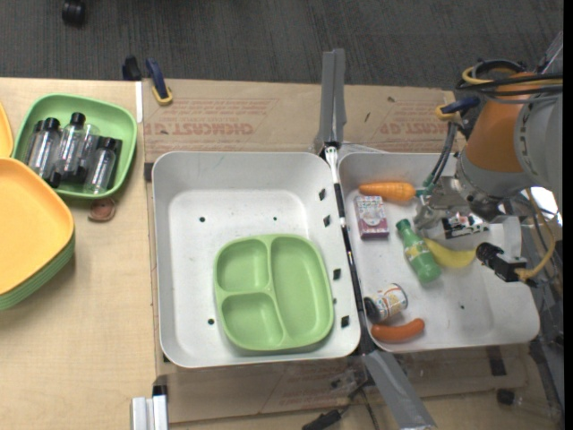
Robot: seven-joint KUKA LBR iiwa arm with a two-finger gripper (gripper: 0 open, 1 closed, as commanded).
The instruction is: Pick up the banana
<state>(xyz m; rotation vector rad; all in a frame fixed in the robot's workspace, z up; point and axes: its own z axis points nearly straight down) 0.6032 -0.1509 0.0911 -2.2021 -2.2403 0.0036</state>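
One banana (453, 254), one carrot (387, 190), one bottle (416, 253) lie in the right bin (501, 316); the gripper (440, 219) hovers above, finger state impossible to tell.

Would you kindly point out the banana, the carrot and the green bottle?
banana (455, 255): camera view, its yellow middle.
carrot (387, 190): camera view, mid-body.
green bottle (419, 256): camera view, its body.

Yellow banana (452, 255); green bottle (417, 252); orange carrot (388, 190); green divided plate (272, 291); white bins (175, 240).
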